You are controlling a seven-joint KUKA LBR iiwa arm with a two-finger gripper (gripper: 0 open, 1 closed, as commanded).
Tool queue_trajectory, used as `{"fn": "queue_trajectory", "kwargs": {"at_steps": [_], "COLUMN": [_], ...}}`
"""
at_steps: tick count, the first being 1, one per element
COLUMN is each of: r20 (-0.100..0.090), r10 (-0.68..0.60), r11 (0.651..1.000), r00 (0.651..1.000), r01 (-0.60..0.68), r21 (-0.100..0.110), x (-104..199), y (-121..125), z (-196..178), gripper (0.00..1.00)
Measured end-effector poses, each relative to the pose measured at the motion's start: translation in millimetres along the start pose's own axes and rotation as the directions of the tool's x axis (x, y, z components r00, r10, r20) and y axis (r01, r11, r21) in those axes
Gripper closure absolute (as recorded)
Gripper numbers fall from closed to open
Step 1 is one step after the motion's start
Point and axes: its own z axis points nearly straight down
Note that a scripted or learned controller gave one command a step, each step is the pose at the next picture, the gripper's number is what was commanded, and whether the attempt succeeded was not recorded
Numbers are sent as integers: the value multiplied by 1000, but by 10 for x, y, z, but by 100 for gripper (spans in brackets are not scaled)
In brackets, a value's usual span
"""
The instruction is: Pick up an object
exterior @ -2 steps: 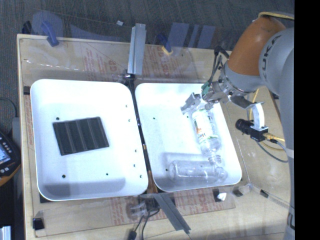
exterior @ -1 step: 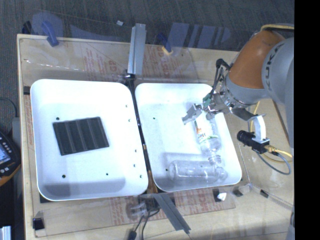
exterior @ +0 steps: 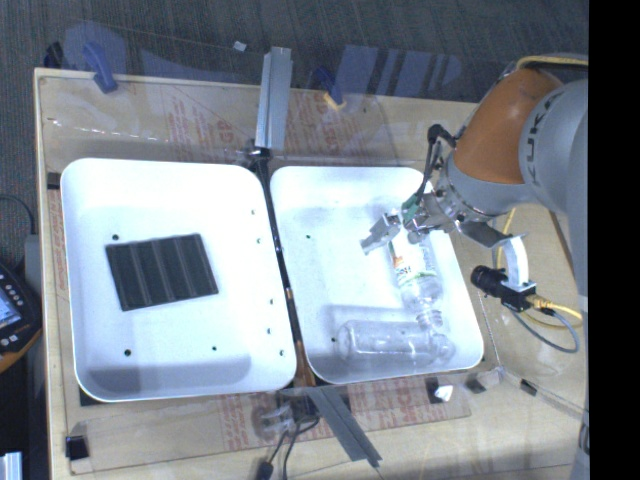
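In the right bin, my gripper hangs low in the upper middle, its fingers open and nothing between them. Just below it lies a small clear bottle with a white and red label, pointing toward the bin's near right corner. A larger clear bottle lies on its side along the near wall, its end touching the small bottle's lower end. The left bin holds a dark ridged rectangular slab lying flat.
A grey metal bar stands up behind the gap between the two bins. Blue clips sit at the bench's far edge. A dark device rests at the left edge of the bench.
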Motion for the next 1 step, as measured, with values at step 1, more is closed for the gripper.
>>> {"fn": "queue_trajectory", "kwargs": {"at_steps": [1], "r20": [-1], "r10": [-28], "r11": [1000], "r00": [1000], "r01": [28], "r21": [1], "x": [-1], "y": [31], "z": [58], "gripper": [0]}}
